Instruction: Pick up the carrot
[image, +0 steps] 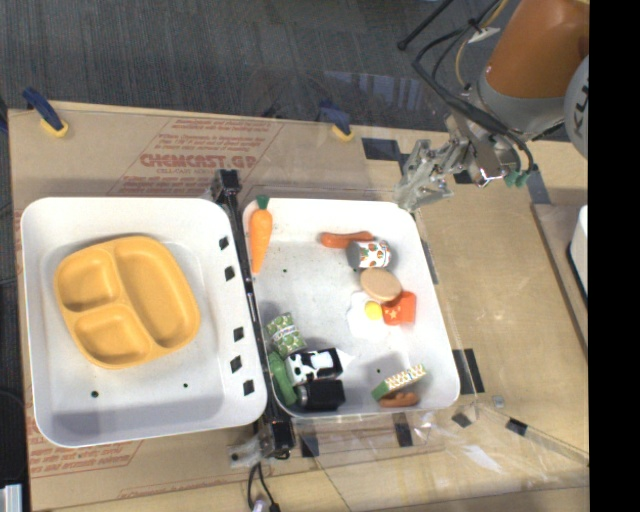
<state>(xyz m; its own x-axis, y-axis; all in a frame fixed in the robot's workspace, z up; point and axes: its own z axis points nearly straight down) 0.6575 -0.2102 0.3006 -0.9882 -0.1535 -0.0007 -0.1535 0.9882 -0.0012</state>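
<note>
The carrot (260, 232) is lying in the right bin (435, 330), at its upper left corner, right against the left wall, with its green top pointing up toward the far rim and its tip pointing down. Nothing is touching it or lying over it, so it is free for a grasp from above.

A little to the right of it, an orange-red sausage (343, 239) is resting near a small can (370, 254). Below these, a round bun-like toy (381, 285) is sitting beside a red block (401, 309) and a fried egg toy (366, 313). At the bottom of the bin, a green can (283, 333), a black-and-white carton (318, 365) and a hot dog toy (401, 387) are gathering well apart from the carrot. The left bin (60, 400) is holding a yellow divided plate (125, 299).

The gripper (425, 180) is hovering over the bench (500, 290), just outside the upper right corner of the right bin, far from the carrot. Its jaws are standing apart and are gripping nothing.

I judge that the task is only at the approach step. The next move is calling for the arm to travel left across the bin, to turn the jaws across the narrow width of the carrot, and to descend carefully, because the bin wall is so close on one side.
</note>
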